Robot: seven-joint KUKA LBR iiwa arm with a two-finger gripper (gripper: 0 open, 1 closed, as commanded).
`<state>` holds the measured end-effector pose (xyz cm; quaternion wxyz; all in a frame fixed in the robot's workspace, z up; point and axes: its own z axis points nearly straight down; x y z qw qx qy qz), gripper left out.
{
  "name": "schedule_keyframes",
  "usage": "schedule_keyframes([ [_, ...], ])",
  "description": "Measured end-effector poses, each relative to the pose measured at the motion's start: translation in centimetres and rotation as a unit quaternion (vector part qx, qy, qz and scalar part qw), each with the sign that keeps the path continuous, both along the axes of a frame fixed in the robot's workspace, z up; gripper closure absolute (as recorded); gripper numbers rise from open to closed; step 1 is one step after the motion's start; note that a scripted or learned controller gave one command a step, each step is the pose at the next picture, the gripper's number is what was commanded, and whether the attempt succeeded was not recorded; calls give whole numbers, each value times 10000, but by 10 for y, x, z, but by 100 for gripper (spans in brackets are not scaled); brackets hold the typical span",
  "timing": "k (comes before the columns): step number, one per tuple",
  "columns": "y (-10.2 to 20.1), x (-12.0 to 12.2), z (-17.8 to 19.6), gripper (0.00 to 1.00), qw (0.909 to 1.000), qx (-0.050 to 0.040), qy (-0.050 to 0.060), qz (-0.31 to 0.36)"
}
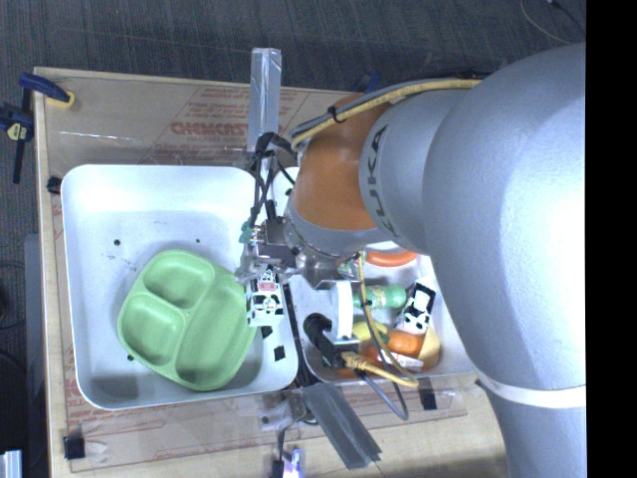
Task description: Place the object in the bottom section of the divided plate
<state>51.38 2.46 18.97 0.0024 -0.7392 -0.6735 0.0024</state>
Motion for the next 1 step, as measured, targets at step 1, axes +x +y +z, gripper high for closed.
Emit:
schedule_keyframes([
  [1, 0, 0, 0, 0, 10000, -1, -3, -5],
])
